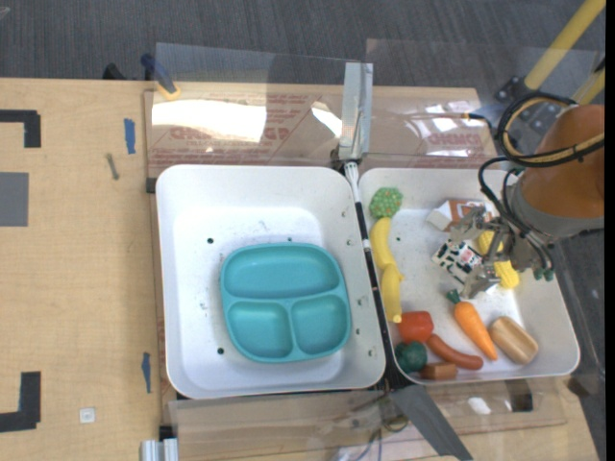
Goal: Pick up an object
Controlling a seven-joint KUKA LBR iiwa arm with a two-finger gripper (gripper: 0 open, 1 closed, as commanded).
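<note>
Jaws point(471, 257) low in right bin point(562, 339), grip unclear, carrot point(473, 327) just below them

From my remote feed the scene looks evenly bright. Strong glare washes across the clear panel point(240, 123) behind the bins. Shadows under the teal tray point(284, 301) stay soft, and fine detail is slightly blurred throughout.
</note>
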